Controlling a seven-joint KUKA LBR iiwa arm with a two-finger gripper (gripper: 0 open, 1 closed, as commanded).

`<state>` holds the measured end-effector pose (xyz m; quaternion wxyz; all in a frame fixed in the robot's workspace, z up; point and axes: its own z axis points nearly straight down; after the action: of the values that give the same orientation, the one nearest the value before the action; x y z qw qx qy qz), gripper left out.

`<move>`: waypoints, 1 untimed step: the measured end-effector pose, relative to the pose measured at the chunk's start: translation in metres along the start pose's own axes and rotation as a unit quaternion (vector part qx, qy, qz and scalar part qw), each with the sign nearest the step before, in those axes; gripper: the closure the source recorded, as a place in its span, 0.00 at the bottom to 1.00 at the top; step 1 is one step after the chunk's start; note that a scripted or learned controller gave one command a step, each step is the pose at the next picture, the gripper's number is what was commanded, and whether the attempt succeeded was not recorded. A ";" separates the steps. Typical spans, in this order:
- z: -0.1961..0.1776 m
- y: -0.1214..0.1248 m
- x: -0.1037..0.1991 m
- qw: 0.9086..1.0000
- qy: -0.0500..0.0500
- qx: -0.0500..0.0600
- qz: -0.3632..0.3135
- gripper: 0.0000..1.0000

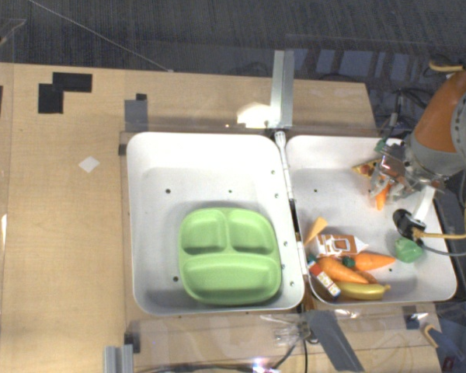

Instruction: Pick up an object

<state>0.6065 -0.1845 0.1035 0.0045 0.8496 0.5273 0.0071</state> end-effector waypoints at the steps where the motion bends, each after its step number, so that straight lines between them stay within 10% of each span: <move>1: -0.115 -0.035 0.063 1.000 -0.003 0.005 0.006 1.00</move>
<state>0.6015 -0.1122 0.2181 0.0012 0.8530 0.5219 0.0020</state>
